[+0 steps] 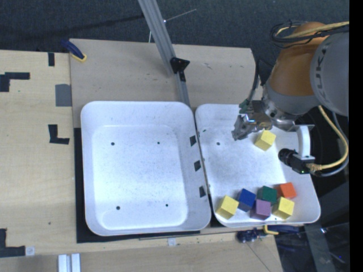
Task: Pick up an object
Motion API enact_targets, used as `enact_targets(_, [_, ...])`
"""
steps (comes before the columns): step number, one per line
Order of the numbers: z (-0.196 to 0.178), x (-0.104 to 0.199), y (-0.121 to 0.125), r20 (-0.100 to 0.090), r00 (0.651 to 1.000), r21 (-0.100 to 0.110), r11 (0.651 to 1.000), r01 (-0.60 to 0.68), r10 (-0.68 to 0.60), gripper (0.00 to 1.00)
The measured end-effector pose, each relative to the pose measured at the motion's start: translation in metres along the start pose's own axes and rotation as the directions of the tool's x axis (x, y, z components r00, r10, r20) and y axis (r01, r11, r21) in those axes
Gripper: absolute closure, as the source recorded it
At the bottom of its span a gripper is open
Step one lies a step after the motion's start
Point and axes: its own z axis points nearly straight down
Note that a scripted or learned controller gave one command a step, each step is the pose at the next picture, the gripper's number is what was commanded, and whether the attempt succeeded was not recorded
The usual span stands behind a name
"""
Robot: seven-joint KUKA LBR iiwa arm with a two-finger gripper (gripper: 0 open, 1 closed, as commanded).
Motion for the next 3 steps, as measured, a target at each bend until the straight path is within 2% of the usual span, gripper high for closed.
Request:
enact_targets(2, [-0.016,0.111,0.008,-0.001,1.000,-0.001,1.000,0.002,-0.002,1.00])
enact_targets(3, [-0.014,0.160,0.000,0.000,1.000,0.001,1.000,0.001,-0.001,1.00])
